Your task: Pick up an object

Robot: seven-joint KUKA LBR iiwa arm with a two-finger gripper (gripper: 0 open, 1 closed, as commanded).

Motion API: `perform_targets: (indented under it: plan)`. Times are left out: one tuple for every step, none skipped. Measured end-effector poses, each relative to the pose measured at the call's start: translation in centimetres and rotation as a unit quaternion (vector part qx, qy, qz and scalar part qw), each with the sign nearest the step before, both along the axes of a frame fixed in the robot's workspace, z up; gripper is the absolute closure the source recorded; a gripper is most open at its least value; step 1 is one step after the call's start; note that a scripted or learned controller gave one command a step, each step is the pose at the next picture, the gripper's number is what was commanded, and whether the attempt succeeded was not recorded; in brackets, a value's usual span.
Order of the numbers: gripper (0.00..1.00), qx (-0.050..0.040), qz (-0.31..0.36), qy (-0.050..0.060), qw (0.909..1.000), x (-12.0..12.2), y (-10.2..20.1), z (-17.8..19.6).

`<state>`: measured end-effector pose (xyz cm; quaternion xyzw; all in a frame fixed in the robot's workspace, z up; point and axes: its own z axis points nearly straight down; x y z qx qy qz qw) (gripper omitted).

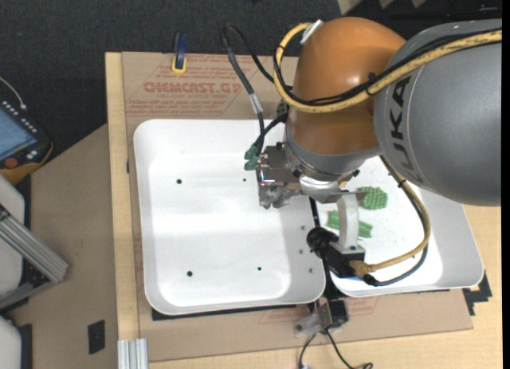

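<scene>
Cardboard-topped desk [159, 96] carries 2 white bins [207, 280]; end effector [275, 188], state untellable, hovers near their divide. Green objects [372, 198] lie in the right bin, so a descent here risks missing them.

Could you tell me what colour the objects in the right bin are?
Green, seen in the camera view.

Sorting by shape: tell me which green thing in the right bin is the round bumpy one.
The green piece farther from the camera, partly behind the arm; the nearer green piece is flat and elongated.
</scene>
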<state>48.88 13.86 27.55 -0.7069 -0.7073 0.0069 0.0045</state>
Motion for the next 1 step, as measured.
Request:
perform_targets:
  plan:
    - [1.0,0.0027,-0.001,-0.012,0.9999,-0.9,-1.9,7.45]
